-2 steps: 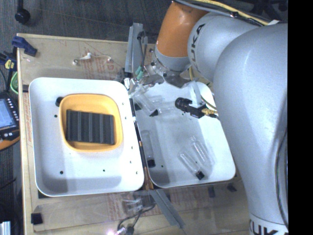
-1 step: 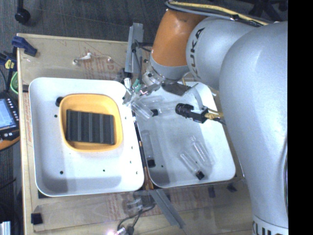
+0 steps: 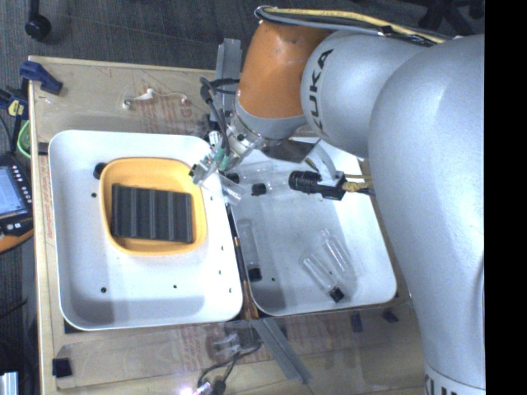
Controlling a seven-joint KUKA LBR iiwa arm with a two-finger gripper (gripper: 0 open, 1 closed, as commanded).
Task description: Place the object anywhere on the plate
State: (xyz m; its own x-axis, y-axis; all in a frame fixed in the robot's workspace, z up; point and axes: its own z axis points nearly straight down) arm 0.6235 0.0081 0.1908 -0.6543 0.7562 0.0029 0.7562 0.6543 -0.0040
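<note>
Glossy white bins [image 3: 140, 303], plate [image 3: 152, 175] — perhaps matt plastic

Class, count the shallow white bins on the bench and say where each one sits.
2: the left bin holds the yellow plate; the right bin lies beside it, partly under the arm.

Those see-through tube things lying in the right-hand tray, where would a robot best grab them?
Probably from straight above, across the middle of the clear tubes. They lie flat and slanted in the right bin, so fingers closing across their narrow width, square to their length, should fit best.
</note>
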